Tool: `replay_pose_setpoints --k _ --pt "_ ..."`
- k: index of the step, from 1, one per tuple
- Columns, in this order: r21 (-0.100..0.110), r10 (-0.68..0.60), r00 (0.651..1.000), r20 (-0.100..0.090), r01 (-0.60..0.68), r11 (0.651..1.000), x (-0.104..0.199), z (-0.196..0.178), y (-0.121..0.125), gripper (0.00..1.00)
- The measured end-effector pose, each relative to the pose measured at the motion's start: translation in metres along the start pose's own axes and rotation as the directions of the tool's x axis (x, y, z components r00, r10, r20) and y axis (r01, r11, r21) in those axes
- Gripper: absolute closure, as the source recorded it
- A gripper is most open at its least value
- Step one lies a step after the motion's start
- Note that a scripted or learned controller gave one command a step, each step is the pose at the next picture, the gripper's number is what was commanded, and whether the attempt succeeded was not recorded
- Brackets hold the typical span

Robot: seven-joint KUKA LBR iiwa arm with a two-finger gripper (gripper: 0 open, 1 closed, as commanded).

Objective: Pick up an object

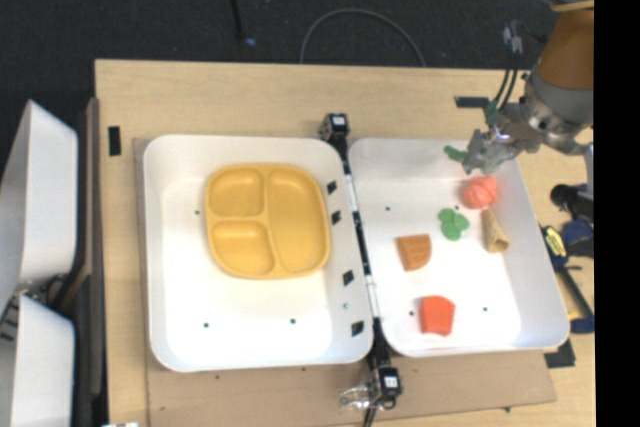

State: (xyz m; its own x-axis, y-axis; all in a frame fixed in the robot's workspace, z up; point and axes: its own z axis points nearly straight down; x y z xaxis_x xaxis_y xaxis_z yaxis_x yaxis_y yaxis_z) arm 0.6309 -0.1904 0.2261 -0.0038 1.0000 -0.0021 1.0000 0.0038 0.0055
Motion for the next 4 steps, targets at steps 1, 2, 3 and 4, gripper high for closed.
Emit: replay_pose_setpoints --k 1,2,3,4 --pt "0.005 -0.001 1.000 -0.002 0.001 1.000 0.047 -0.009 -0.010 1.00" --pt "0.006 -0.002 1.000 -0.003 0.002 1.000 0.099 -0.001 -0.032 1.00" --pt "0.006 -0.001 1.000 -0.003 0.001 1.000 0.145 -0.002 -0.060 1.00" --pt "0.005 -0.002 1.000 -0.003 0.002 1.000 0.199 0.003 -0.075 1.00"
